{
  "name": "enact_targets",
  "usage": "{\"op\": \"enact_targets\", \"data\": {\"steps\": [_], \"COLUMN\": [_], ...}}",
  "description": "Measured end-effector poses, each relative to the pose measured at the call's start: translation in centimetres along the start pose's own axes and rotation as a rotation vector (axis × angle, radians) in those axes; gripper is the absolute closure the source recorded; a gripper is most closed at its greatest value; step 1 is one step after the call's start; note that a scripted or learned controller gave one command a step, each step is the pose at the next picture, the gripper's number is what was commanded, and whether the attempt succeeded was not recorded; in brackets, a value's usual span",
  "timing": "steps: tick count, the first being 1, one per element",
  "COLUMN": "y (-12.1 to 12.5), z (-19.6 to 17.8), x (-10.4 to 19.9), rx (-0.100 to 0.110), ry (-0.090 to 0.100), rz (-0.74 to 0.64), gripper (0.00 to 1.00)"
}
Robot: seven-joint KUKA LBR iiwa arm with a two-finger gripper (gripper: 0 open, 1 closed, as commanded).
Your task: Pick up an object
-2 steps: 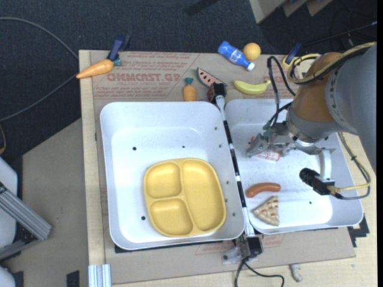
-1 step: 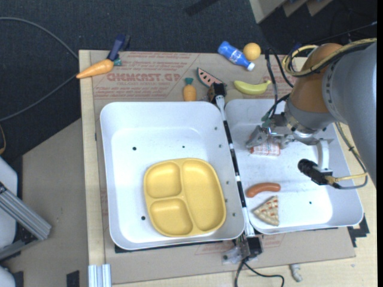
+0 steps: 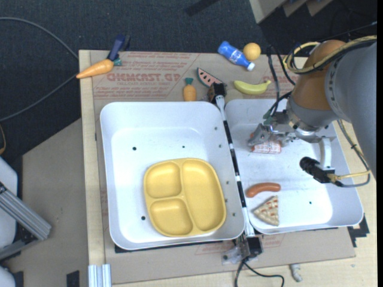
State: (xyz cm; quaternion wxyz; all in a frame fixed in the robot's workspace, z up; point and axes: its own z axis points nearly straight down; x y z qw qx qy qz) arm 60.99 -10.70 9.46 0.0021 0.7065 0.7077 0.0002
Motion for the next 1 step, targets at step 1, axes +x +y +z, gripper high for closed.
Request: {"op": "enact_targets", "data": {"steps": [1], "y": [-1.71], "z": [-9.12], "x": [7.25], "rx": [0.001], "ry": [0.004], "rz": [-0.001], "gripper": [1.0]}}
